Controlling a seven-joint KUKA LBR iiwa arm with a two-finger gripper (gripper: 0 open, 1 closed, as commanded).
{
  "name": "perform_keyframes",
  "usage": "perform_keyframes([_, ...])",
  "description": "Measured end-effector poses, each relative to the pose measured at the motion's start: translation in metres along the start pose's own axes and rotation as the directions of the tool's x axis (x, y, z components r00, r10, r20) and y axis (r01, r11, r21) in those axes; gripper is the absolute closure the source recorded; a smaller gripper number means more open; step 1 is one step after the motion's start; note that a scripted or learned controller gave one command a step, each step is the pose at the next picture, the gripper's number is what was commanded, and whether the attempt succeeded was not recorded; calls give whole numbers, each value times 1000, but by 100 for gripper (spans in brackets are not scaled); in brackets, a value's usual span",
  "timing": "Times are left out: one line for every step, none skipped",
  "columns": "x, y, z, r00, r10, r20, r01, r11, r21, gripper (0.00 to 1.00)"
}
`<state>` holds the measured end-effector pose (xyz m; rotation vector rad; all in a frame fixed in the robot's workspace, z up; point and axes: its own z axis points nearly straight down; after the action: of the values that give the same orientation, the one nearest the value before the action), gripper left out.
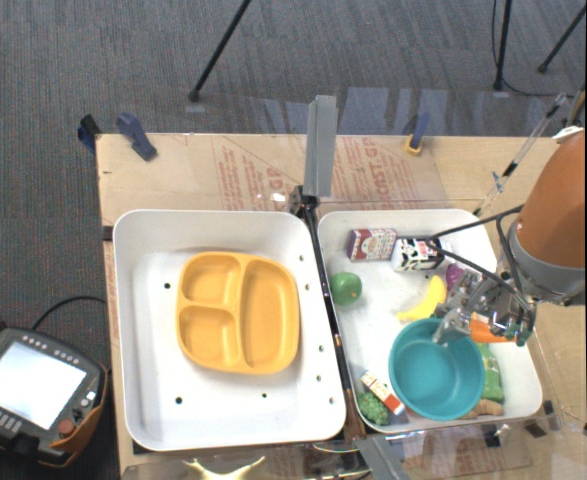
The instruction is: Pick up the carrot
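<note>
The gripper (pixel 485 320) sits in the right bin (pixel 373 218) beside the teal bowl (pixel 435 373); fingers grip the carrot (pixel 490 333).

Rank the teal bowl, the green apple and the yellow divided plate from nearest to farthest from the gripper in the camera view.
Measured from the gripper, over the right bin's right side:
1. Teal bowl, just below-left of it in the right bin.
2. Green apple, at the right bin's left edge.
3. Yellow divided plate, in the left bin.
</note>
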<state>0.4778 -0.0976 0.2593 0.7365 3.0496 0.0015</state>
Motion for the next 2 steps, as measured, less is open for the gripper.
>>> perform_keyframes([17,30,-3,998,60,-6,-60,998,2,100])
perform_keyframes([17,31,-11,998,57,-10,-57,998,3,100])
